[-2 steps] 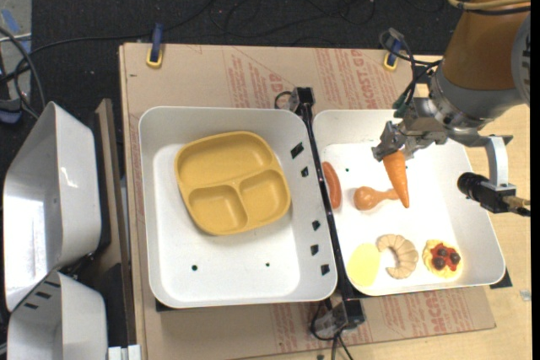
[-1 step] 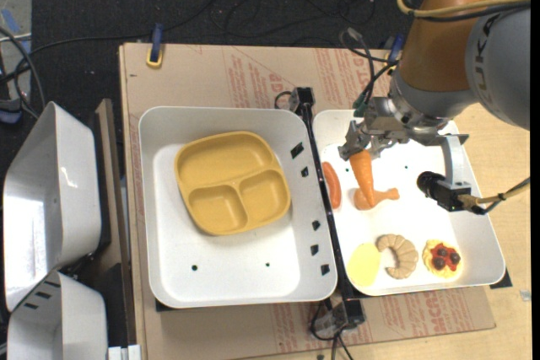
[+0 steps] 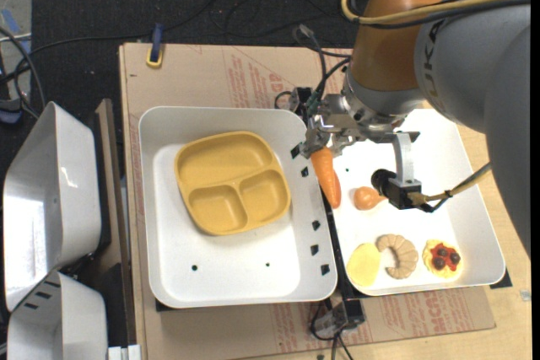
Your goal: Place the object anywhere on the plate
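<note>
A yellow three-compartment plate (image 3: pixel 229 181) lies in the left white bin (image 3: pixel 169 265). An orange carrot (image 3: pixel 327 178) hangs point-down over the seam between the two bins, just right of the plate. Its upper end sits between the fingers of my gripper (image 3: pixel 321 144), which is shut on it. The grey arm with its orange band comes in from the upper right and hides the back of the right bin.
In the right bin (image 3: pixel 477 206) lie a small orange fruit (image 3: pixel 365 198), a pale yellow disc (image 3: pixel 364 265), a croissant (image 3: pixel 398 255) and a berry tart (image 3: pixel 442 257). More white bins (image 3: pixel 46 198) stand off the bench at the left.
</note>
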Motion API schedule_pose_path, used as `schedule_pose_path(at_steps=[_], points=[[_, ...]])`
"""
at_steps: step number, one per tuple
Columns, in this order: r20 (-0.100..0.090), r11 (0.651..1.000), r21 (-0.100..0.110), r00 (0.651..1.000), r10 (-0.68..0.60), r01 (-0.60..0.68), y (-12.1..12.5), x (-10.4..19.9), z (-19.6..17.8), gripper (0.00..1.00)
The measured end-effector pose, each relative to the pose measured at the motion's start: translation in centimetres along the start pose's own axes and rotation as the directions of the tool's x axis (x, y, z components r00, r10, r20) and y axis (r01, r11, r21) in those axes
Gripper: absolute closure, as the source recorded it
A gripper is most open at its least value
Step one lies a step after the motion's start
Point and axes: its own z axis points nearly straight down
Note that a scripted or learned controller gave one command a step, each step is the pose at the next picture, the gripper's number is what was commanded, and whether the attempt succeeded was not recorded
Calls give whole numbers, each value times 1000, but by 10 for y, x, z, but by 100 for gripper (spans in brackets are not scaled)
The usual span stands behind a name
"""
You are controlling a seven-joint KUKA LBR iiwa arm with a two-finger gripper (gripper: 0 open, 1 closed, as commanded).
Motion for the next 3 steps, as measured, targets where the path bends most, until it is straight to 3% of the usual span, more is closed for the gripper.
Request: schedule_pose_path(at_steps=[2,3], points=[[0,1000,-2,1000,0,0,13,100,-2,100],[1,1000,-1,1000,6,-6,13,96,-2,0]])
